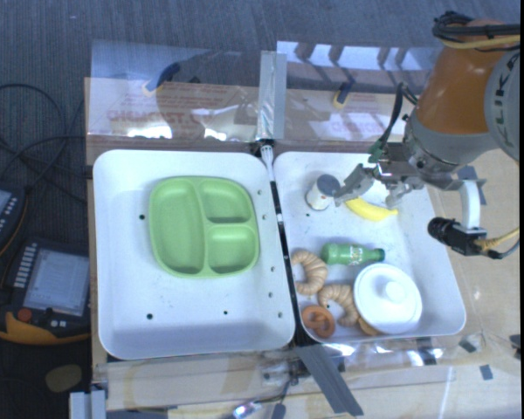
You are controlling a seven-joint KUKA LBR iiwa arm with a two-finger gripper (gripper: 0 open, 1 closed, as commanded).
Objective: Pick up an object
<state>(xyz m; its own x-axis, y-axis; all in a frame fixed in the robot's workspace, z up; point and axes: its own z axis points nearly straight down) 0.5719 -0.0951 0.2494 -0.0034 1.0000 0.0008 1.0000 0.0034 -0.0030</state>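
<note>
The right bin [437, 260] holds a yellow banana [372, 209], a small white cup with a grey lid [321, 192], a green bottle [353, 254] lying on its side, two pretzel-like rings [313, 271], a brown donut [318, 321] and a white lidded bowl [388, 296]. My gripper [374, 187] hangs over the upper part of this bin, its fingers spread open. The banana lies just below them and the cup sits to their left. Nothing is between the fingers.
The left bin [122, 304] holds a green divided plate [203, 225]. Clear plastic panels stand behind both bins. Cables and a handheld controller [44, 286] lie on the floor at the left.
</note>
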